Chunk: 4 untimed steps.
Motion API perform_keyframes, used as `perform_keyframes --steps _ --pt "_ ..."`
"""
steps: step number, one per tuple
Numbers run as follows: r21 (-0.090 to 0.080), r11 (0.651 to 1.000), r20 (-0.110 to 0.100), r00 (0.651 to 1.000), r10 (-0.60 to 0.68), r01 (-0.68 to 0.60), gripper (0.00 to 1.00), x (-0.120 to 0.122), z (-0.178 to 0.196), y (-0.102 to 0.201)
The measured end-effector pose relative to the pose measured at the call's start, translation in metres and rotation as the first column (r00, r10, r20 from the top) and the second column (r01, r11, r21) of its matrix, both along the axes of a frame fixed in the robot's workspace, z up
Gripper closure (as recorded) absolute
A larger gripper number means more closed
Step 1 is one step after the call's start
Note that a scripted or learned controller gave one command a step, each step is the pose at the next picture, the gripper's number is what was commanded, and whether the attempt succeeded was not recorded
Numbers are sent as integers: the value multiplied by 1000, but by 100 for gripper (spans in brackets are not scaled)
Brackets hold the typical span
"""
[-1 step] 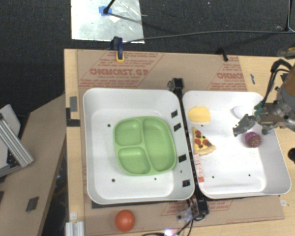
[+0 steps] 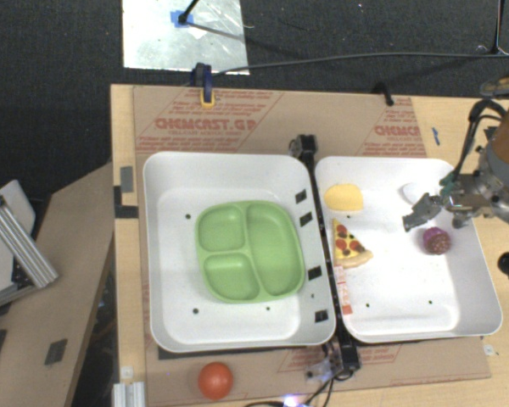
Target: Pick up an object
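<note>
The gripper [image 2: 426, 211] hangs over the right bin [image 2: 424, 312], near its far right side, with the grey arm [image 2: 505, 168] reaching in behind it. How far apart its parts stand cannot be told from this slanted view, and nothing shows between them, so it appears to carry nothing.

The nearest candidate is a small dark purple ball [image 2: 437, 241], lying on the bin floor just below and to the right of the gripper. A yellow lump [image 2: 343, 197] sits near the bin's left wall, with a toy pizza slice [image 2: 350, 246] just below it. A small white object [image 2: 409, 193], hard to identify, lies close to the gripper's upper side.

The likely trouble is the purple ball itself: being round, it may roll or squirt away if contact is off-centre, and it lies near the right wall, where the arm has little room. The white piece nearby could be nudged or caught by mistake. The flat pizza slice would be hard to grip off the floor.

The left bin [image 2: 170, 227] holds a green divided plate [image 2: 248, 251], and an orange-red ball [image 2: 215, 380] rests on the bench outside.
</note>
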<state>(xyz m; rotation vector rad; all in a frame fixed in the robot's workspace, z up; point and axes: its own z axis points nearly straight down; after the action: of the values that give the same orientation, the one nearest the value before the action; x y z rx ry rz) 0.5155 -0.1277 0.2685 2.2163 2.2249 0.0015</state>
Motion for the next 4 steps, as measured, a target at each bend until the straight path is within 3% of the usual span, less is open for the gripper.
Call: perform_keyframes --steps 3,4 --pt "1 1000 -3 1000 -3 3 0 18 -153 3" --pt "0 1000 1 1000 -2 2 100 19 -141 3"
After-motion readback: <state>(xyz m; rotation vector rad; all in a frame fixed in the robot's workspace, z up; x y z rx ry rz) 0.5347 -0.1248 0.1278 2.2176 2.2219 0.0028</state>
